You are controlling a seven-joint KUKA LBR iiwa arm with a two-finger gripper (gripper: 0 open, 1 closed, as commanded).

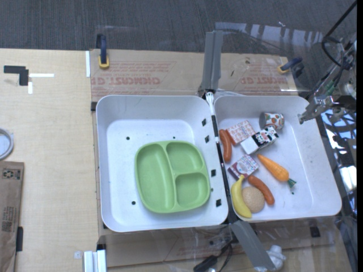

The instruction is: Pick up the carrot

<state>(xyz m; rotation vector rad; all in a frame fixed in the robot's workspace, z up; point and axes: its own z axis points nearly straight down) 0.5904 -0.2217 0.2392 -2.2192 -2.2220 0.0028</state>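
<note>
The carrot (pixel 273 169) is orange with a small green stem end at its lower right. It lies slantwise on the floor of the right bin (pixel 317 169), near the bin's middle. A red-and-white packet (pixel 245 164) lies just to its left, and a red sausage (pixel 261 189) lies just below it. The carrot's right side faces bare bin floor.
The right bin also holds a second sausage (pixel 227 144), a banana (pixel 238 197), a bread roll (pixel 253 200), a cow-patterned carton (pixel 259 140), another packet (pixel 241 131) and a small can (pixel 271 120). A green divided plate (pixel 173 175) sits in the left bin (pixel 113 152). Cables and metal fittings (pixel 332 95) crowd the right bin's far right corner.
</note>
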